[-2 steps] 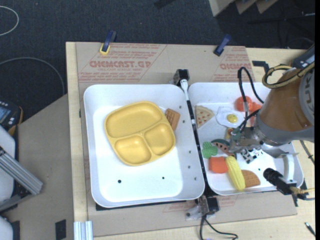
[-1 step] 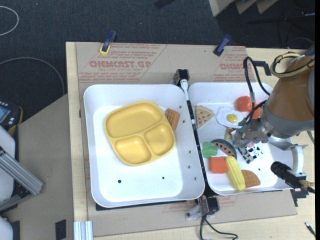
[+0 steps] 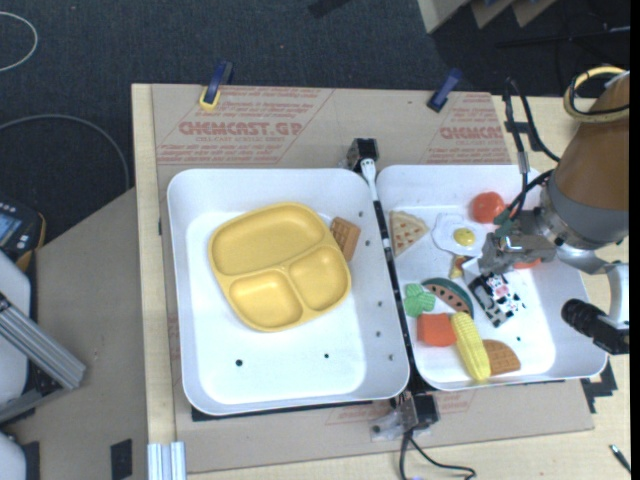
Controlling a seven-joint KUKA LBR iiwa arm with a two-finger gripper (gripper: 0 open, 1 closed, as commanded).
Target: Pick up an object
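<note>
We'd go for the corn cob (image 3: 470,345) just below the gripper (image 3: 497,290): light, stiff plastic, pinch mid-length. Can't tell the gripper's state.

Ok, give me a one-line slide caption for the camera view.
KUKA arm's claw hangs low over toy food in the right bin; a yellow divided plate sits in the left bin.

I read red print on the brown protective sheet (image 3: 300,118) covering the bench behind the bins. Above the left bin (image 3: 185,268) it reads "CHEMCAST GP". Above the right bin (image 3: 400,183) the same print repeats, cut off; I make out only "CHEMCAST". No other legible text.
</note>
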